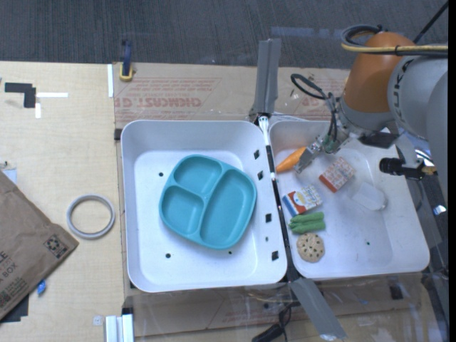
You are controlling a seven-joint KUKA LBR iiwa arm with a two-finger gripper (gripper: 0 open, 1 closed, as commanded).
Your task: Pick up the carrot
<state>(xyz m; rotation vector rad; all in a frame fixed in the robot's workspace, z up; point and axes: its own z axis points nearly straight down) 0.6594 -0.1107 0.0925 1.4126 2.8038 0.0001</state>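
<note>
The orange carrot [290, 161] lies in the right bin [399, 251], close to its left wall and near the back. My gripper [311, 155] hangs low over the bin just right of the carrot, its dark fingers pointing down and left toward the carrot's thick end. The fingertips look close to or touching the carrot, but I cannot tell whether they are around it. The grey arm with its orange band [374, 73] comes in from the upper right.
The right bin also holds a small red and white box [336, 174], a blue and red packet [302, 200], a green pea pod [307, 223], a cookie [311, 247] and a clear cup [368, 196]. A teal divided plate [207, 201] sits in the left bin [142, 262]. A tape ring [90, 215] lies on the bench.
</note>
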